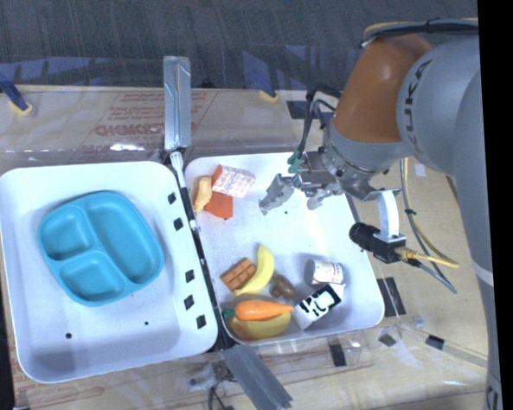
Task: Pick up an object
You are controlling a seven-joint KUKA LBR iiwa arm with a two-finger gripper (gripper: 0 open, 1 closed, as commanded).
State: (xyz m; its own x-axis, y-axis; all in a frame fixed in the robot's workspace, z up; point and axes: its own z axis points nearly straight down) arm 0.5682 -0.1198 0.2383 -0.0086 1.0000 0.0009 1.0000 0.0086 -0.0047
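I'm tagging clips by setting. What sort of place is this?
Probably a robot lab: an industrial arm's gripper hangs over two white bins, one with toy food like a banana, on a taped bench.

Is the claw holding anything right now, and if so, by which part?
Nothing is held. The claw hangs open over a bare part of the right bin, apart from the toy food along its left side.
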